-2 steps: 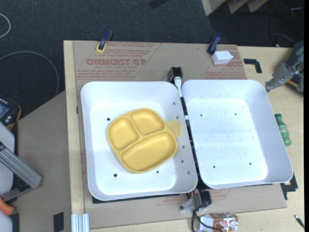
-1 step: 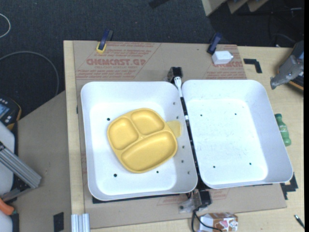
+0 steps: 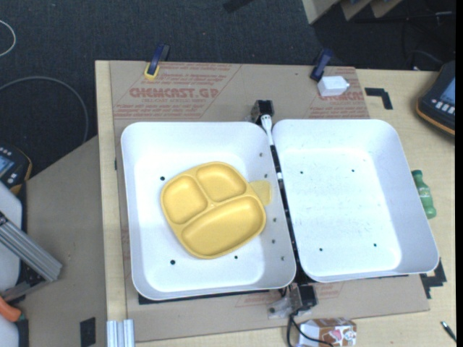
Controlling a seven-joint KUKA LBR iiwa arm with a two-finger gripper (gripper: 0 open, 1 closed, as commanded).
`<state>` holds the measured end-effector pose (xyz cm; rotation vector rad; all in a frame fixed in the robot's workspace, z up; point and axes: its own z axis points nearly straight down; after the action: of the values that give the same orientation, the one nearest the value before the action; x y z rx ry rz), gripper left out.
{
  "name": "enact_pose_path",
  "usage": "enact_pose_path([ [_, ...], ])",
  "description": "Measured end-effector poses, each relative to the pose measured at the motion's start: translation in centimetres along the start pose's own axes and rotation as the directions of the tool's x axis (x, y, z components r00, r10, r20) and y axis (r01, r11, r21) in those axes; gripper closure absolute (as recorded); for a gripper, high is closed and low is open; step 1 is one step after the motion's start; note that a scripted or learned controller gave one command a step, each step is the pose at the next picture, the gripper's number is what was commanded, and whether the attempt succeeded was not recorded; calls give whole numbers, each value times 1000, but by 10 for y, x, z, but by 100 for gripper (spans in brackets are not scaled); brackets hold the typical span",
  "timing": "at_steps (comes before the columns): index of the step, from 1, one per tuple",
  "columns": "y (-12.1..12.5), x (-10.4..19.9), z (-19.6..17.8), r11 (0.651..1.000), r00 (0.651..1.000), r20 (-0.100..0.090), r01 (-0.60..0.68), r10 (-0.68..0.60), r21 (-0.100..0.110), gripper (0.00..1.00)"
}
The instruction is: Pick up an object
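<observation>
A yellow divided plate (image 3: 213, 210) with three compartments lies flat in the left white bin (image 3: 145, 150), a little right of the bin's middle. A small yellow tab (image 3: 261, 191) pokes out from under its right side, close to the bin's right wall.
The right white bin (image 3: 383, 194) sits beside the left one, with a black strip (image 3: 276, 172) between them. Both rest on a brown board (image 3: 217, 92). A white block (image 3: 333, 86) and clamps stand at the board's far edge. A green item (image 3: 424, 194) lies right of the right bin.
</observation>
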<state>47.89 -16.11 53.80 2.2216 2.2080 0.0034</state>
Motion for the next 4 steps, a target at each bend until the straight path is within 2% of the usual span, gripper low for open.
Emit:
enact_pose_path([
  [1,1,3,-9,1000,1000,0,7,-7,-1,100],
  [2,-2,23,137,1000,1000,-9,7,-6,24,100],
  [3,0,22,118,1000,1000,-2,7,-7,3,100],
  [4,-2,119,174,1000,1000,-9,17,-16,15,100],
])
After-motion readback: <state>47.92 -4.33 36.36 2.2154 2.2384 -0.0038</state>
